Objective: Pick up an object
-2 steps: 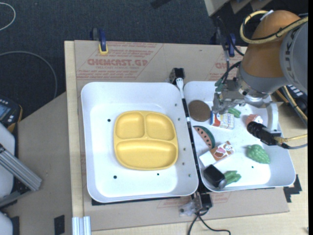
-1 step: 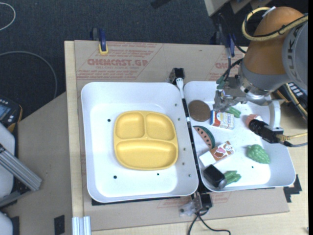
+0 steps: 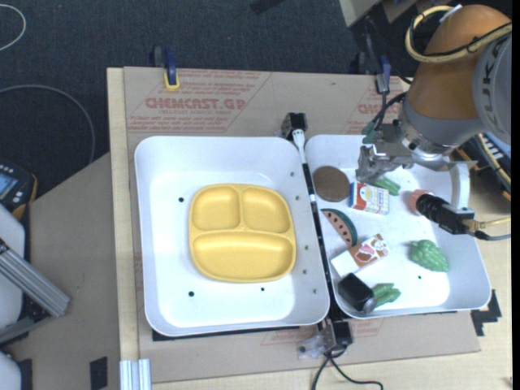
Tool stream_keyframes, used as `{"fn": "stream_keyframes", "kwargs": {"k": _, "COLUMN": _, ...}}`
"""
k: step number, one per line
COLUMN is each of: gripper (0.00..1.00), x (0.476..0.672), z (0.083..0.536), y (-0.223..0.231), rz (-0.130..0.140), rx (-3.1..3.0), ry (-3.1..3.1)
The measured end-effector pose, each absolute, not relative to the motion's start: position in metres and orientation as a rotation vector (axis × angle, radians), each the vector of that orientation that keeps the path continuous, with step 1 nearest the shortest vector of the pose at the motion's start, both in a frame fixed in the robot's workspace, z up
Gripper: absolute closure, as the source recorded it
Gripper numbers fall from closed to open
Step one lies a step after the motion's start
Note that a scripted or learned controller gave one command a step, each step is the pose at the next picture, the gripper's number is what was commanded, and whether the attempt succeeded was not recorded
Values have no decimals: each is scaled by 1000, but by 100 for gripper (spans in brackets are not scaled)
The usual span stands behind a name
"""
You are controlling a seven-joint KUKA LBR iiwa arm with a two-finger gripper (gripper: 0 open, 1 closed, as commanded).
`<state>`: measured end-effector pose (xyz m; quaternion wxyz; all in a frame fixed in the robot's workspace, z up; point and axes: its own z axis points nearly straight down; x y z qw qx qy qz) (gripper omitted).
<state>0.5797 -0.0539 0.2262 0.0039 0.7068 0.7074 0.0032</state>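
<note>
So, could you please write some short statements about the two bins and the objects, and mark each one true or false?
1. The yellow divided plate lies in the left bin. True.
2. The watermelon slice lies on the yellow plate. False: it lies in the right bin, near the wall between the bins.
3. The gripper is over the right bin, close to the small carton. True.
4. The brown round disc is in the left bin. False: it is in the right bin, beside the carton.
5. The green leafy toy lies in the right bin. True.
</note>
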Motion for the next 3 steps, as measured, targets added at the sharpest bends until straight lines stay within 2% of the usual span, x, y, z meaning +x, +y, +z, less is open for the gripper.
{"fn": "stream_keyframes", "kwargs": {"k": 1, "gripper": 100, "x": 516, "z": 194, "y": 13, "rz": -6, "rx": 2221, "ry": 2235}}
{"fn": "stream_keyframes", "kwargs": {"k": 2, "gripper": 100, "x": 481, "z": 307, "y": 81, "rz": 18, "rx": 2207, "ry": 2231}}
{"fn": "stream_keyframes", "kwargs": {"k": 3, "gripper": 100, "x": 481, "z": 408, "y": 87, "rz": 19, "rx": 2212, "ry": 2220}}
